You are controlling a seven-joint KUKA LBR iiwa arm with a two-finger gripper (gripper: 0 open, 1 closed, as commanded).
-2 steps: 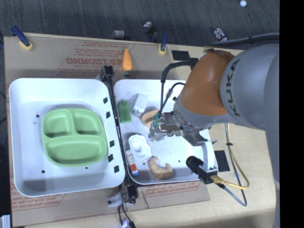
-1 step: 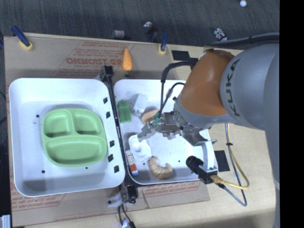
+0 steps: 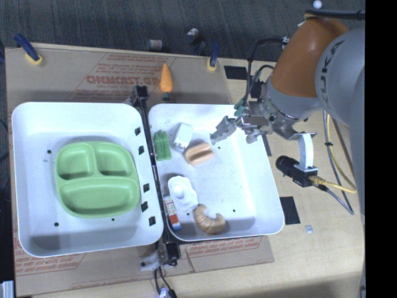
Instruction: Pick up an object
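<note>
Gripper [image 3: 222, 131] hovered over far part of right bin [image 3: 260, 185], jaws apart, nothing between them. Hot dog bun [image 3: 199, 153] lay just beside fingertips, on left-near side. White bottle [image 3: 182, 192] and croissant [image 3: 209, 221] lay nearer in same bin. Green divided plate [image 3: 96, 178] sat in left bin [image 3: 28, 166].

A robotics lab: clamped bins [image 3: 25, 166] on cardboard [image 3: 93, 73] (cables trailing).
</note>
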